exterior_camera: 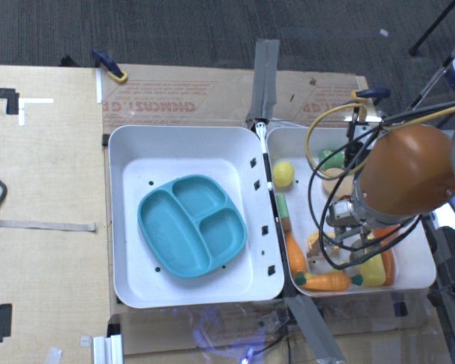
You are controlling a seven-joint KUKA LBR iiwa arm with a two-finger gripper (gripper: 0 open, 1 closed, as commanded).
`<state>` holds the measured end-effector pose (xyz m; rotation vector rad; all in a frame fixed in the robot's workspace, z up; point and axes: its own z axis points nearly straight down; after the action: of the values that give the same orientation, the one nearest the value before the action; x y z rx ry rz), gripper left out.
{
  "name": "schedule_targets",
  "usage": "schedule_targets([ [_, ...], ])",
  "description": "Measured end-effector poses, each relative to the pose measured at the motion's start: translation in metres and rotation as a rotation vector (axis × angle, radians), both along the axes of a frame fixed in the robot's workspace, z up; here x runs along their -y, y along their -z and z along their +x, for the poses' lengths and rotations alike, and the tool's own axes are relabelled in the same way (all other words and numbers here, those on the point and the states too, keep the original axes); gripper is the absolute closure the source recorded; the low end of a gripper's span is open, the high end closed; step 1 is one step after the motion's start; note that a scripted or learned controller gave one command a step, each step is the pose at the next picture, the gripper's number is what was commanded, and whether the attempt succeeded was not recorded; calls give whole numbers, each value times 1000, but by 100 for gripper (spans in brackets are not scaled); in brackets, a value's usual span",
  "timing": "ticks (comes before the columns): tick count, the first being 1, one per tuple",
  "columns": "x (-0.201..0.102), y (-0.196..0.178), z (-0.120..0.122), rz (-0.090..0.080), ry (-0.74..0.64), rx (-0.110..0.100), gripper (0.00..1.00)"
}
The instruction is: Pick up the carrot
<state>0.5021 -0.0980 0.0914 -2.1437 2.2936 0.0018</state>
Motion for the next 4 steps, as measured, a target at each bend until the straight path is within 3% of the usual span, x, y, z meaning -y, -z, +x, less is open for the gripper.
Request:
schedule_targets([
  [1,-2,-10,2,2,-2,3,100],
  [2,-2,-9,2,2,-2,3,0],
  [3,1,-1,67,1,51,2,0],
  [4,-3,-1,22,0,9,1,0],
])
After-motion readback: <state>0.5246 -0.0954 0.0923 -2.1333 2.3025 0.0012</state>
